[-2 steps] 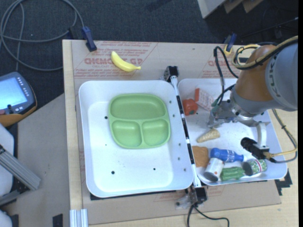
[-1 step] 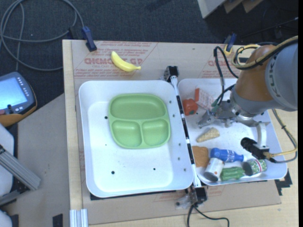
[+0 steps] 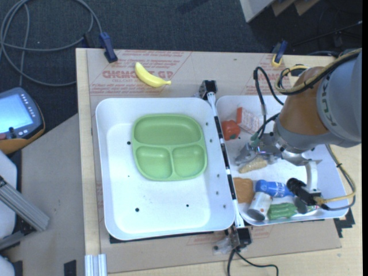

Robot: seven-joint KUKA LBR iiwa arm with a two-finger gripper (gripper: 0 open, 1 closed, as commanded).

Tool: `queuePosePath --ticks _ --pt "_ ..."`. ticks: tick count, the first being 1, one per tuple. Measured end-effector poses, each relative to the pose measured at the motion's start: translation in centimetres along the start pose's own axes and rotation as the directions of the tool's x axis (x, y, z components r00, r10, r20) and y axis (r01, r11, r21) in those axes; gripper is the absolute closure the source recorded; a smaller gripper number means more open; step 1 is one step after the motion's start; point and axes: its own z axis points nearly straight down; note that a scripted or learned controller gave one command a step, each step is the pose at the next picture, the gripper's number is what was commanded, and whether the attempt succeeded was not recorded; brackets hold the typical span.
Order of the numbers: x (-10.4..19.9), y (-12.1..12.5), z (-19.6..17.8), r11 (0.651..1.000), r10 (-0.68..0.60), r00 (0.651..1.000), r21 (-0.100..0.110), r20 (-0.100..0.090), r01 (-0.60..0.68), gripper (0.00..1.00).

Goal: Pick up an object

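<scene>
My gripper (image 3: 253, 152) is low inside the right bin (image 3: 330, 174), at its left middle, reaching in under the grey and orange wrist. Directly below it lies a tan, bread-like piece (image 3: 252, 166), touching or almost touching the gripper. A red object (image 3: 230, 130) and a small white and red packet (image 3: 249, 119) lie just behind the gripper. Toward the front of the bin sit a brown piece (image 3: 243, 190), a blue bottle (image 3: 272, 188), a white cup (image 3: 258, 206) and a green object (image 3: 282, 211).
The left bin (image 3: 115, 171) holds a green divided plate (image 3: 170, 146). A yellow banana (image 3: 150, 76) lies on the bench behind that bin. Black cables (image 3: 264, 91) loop over the back of the right bin, and the arm covers its right half.
</scene>
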Motion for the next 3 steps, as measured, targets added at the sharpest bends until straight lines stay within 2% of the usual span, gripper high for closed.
queuePosePath --ticks 1,2,3 --pt "0.0 0.0 -1.0 1.000 0.001 1.000 -0.002 0.000 -0.001 1.00" --pt "5.3 6.3 -10.1 1.000 -0.002 1.000 -0.005 0.001 0.002 1.00" --pt "5.2 6.2 -10.1 1.000 -0.002 1.000 -0.003 0.002 0.002 0.00"
